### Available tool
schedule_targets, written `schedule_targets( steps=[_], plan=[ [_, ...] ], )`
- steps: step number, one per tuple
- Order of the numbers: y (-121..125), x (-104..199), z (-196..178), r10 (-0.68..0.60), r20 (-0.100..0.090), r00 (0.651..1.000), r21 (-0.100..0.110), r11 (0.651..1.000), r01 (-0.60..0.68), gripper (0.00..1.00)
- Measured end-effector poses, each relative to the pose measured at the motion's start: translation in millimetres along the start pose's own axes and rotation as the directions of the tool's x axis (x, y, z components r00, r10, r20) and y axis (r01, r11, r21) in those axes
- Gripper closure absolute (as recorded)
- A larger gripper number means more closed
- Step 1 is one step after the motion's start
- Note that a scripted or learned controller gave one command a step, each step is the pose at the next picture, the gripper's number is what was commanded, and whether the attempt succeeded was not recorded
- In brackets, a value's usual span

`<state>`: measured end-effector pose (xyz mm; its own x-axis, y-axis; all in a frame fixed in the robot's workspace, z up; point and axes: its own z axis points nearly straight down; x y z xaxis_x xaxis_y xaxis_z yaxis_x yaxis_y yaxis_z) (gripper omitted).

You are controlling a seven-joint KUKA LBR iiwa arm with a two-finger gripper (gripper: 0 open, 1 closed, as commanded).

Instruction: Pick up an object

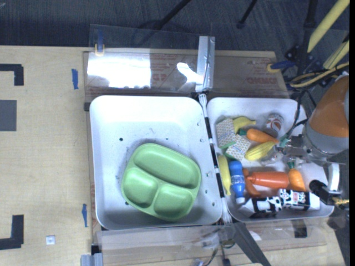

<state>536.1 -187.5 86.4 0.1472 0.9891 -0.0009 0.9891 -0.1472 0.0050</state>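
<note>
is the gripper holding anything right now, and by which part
Cannot be told. The gripper sits low in the right bin among the toys, beside a yellow piece, but no object is visibly between its fingers.

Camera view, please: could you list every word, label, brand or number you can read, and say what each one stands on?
None can be read with certainty.
Red printing on the brown board behind the right bin: too blurred to read.
Red printing on the same board under the clear panel: washed out by glare.
Black-and-white bottle in the right bin: patterned, no legible text.
Checked packet: too small to tell.
</note>
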Motion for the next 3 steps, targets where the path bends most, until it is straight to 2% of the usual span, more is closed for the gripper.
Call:
schedule_targets(
  steps=[1, 2, 3],
  plan=[
    [59, 29, 1, 0.028, 0.000, 1.000, 0.002, 1.000, -0.028, 0.00],
    [41, -7, -70, -0.064, 0.000, 0.998, 0.003, 0.998, 0.064, 0.00],
    [-24, -19, -54, -0.105, -0.002, 0.994, 0.006, 0.994, 0.106, 0.00]
  ],
)
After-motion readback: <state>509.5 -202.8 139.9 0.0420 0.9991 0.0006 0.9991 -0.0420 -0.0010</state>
